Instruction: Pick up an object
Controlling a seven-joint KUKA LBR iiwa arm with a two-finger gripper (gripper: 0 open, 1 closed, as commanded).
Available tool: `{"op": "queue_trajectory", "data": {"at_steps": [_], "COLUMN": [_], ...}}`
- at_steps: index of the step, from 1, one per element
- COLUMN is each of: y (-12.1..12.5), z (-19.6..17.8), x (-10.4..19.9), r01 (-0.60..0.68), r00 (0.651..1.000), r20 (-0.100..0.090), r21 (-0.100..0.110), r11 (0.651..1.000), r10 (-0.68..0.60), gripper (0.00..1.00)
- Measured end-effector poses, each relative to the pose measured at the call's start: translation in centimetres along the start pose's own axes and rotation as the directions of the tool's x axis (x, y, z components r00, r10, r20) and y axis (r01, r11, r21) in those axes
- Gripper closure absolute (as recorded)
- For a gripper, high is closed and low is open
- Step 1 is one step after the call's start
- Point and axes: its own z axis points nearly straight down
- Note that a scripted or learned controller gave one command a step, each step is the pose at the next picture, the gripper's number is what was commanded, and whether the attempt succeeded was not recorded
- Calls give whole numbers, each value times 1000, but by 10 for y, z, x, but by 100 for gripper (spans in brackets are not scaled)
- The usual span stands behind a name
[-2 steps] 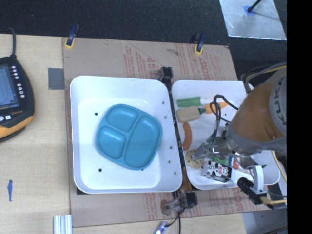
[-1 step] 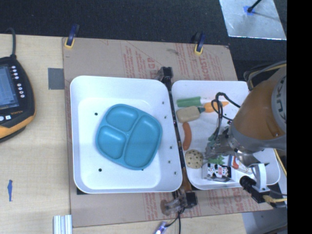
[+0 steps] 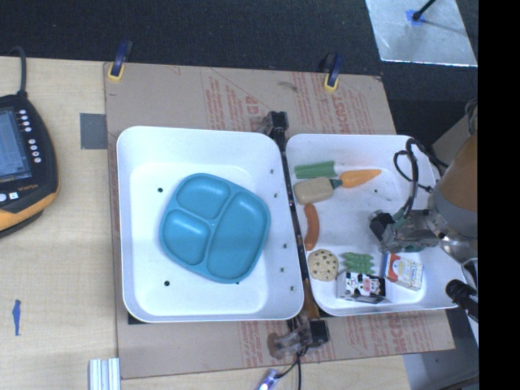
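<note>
- Landmark: the right white shallow bin (image 3: 325, 146); all places below are read against it.
- Two-finger gripper (image 3: 404, 236), dark metal, sits over the right half of that bin, low above the floor. Arm enters from the bin's right edge. Cannot tell whether it is spread or closed; nothing visibly clamped in it.
- Small white carton with red print (image 3: 405, 270) lies flat just below the gripper, near the bin's lower right corner; long axis roughly up-down in view, slightly tilted.
- Black-and-white patterned box (image 3: 362, 286) at the bin's bottom wall, long axis running left-right.
- Green leafy toy piece (image 3: 357, 261) just above that box.
- Round tan cookie with dark chips (image 3: 322, 264) at the bin's lower left.
- Orange-red sausage (image 3: 311, 225) near the left wall, long axis up-down.
- Orange carrot with green top (image 3: 353, 179) in the upper middle, tip pointing right.
- Green stick-shaped toy (image 3: 314, 170) and tan oval roll (image 3: 312, 190) in the upper left corner.
- Blue three-compartment plastic plate (image 3: 214, 227) lies in the neighbouring left white bin (image 3: 134, 218).
</note>
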Motion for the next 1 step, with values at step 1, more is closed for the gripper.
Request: {"op": "queue_trajectory", "data": {"at_steps": [1], "y": [0], "z": [0], "x": [0], "r01": [1], "r00": [1000], "r20": [0], "r21": [0], "r11": [1000], "r10": [-1], "gripper": [0]}}
